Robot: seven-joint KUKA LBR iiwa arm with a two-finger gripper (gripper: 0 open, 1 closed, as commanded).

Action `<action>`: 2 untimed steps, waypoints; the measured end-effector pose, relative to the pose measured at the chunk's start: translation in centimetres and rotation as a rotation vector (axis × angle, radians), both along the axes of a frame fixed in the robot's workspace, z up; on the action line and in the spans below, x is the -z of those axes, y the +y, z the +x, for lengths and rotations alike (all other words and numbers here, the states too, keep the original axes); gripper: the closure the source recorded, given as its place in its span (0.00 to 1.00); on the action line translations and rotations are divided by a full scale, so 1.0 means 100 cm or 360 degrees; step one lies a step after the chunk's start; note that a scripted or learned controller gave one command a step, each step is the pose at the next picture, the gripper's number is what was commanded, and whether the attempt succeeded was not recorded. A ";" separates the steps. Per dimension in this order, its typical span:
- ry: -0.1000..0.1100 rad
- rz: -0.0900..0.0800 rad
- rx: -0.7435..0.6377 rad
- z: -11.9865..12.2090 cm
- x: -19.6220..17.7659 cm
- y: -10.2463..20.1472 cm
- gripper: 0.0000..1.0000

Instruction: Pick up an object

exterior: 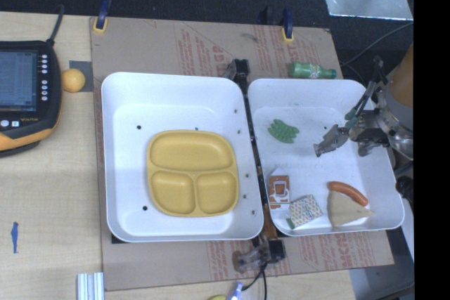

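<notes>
Items I could not resolve, placed from the right bin (380, 225):
- Arm (401, 116), above its right wall: cut off by the frame edge.
- Two small packets (279, 192) in its near-left corner: print too small to read.
- Gripper (328, 145) over its middle: finger gap unclear.

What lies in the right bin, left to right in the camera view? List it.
Small brown-and-white packet → green toy → patterned packet → gripper → sausage.
</notes>
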State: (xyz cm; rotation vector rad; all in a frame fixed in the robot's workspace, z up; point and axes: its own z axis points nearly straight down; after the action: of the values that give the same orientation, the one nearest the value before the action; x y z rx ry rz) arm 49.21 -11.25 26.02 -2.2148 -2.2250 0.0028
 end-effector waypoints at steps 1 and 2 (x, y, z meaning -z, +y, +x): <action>0.0001 -0.0003 -0.0002 0.071 0.061 0.033 0.00; 0.0004 -0.0002 0.0001 0.114 0.157 0.015 0.00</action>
State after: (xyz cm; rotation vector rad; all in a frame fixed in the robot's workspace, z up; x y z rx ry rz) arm 60.57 -9.74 10.32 -2.2146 -2.2239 0.0071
